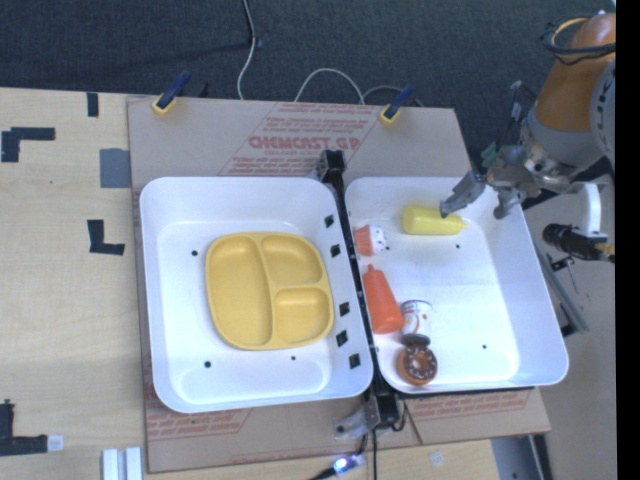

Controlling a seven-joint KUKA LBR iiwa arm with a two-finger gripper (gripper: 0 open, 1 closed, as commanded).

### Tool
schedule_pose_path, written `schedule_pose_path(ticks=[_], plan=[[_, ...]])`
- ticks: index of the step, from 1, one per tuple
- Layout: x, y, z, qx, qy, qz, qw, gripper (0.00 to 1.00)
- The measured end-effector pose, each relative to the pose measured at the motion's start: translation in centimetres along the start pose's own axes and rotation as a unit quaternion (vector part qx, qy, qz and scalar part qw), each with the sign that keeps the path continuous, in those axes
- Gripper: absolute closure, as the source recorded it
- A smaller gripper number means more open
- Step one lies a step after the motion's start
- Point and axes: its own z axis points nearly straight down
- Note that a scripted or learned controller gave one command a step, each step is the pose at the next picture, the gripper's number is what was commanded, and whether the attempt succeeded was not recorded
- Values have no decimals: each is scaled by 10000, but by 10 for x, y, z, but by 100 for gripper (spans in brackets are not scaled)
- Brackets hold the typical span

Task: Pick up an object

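A brown board (300, 143) lies on a pale wooden bench (60, 298), clipped at its top edge by two yellow-and-blue clamps (171, 92) — a white cable (320, 76) loops between them. Dark blue carpet (350, 18) fills the upper part of the frame. On the board sit two white bins side by side. The left bin (165, 368) holds a yellow divided tray (268, 290). The right bin (520, 348) holds a yellow block (432, 221) near its upper middle, an orange bottle (380, 301) along its left wall, a small can (416, 316) and a brown doughnut (416, 365) at lower left. The gripper (482, 198) hangs at the bin's upper right edge, fingers apart, one tip just beside the block's right end, nothing between them.
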Motion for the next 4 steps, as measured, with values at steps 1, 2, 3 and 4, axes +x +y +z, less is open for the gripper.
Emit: schedule_pose_path(ticks=[1,2,3,4], plan=[[1,3,-9,-70,-15,-18,10000,0],[1,12,49,-59,-17,-22,10000,0],[2,14,92,-57,-16,-23,10000,0],[2,13,121,-37,-16,-29,10000,0]])
